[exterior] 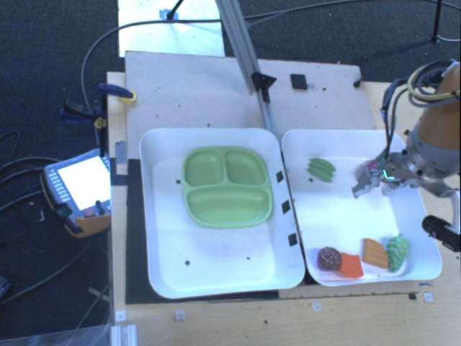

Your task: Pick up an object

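Bright, even overhead light washes the two white bins nearly to glare, the left bin's floor almost featureless around the green plate. Shadows are soft and short, hugging the plate's rim. A pale sheet beyond the bins glares hard, and a lit screen left of the bins is blown out. The dark floor around them stays dim. The arm right of the bins looks slightly soft; small food items are fuzzy

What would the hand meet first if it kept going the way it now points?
The hand points toward the picture's left, over the right bin. The green pea pod lies nearest that line, slightly above it; otherwise bare bin floor. Height is unclear, so it might pass over.
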Robot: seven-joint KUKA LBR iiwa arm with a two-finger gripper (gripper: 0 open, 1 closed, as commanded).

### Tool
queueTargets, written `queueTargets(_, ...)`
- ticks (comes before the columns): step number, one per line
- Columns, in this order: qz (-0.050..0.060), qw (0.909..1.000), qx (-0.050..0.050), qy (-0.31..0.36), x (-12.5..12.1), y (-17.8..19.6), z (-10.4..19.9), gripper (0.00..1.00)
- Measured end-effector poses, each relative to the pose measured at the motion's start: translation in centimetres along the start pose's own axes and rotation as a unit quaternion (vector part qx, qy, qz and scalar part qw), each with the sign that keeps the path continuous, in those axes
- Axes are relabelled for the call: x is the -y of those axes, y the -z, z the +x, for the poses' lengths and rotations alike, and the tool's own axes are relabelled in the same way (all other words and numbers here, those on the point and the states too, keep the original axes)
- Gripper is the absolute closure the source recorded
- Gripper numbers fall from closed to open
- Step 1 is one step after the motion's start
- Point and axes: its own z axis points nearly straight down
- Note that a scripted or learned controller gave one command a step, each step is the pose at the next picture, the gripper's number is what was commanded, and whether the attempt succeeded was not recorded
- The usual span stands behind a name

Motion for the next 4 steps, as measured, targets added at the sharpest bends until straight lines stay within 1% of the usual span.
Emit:
queueTargets(1,-0.001,1.0,0.0,0.0,-0.1,0.1,0.0,0.0)
queueTargets(2,0.0,1.0,0.0,-0.001,-0.3,-4.1,0.4,0.0)
queueTargets(3,0.001,1.0,0.0,-0.002,0.0,-8.6,1.1,0.0)
queueTargets(4,-0.003,1.0,0.0,-0.002,-0.3,-13.3,1.0,0.0)
